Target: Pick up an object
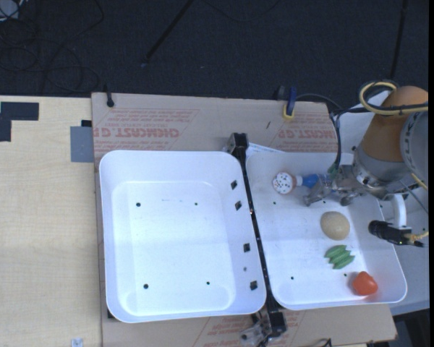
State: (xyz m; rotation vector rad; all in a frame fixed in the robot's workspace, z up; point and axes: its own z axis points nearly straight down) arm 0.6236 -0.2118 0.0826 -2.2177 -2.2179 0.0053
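The right bin holds several small objects. A white ball with red dots lies near its far left. A small blue piece sits just right of the ball. A beige egg-shaped object rests mid-bin, a green pod-like item lies below it, and a red object sits in the near right corner. My gripper is low over the bin's far part, right beside the blue piece and above the beige object. Its metal parts blur together.
The left bin stands beside the right one, with a black divider strip between them. The arm with its orange band and cables hangs over the right bin's right edge. Cardboard lies under both bins.
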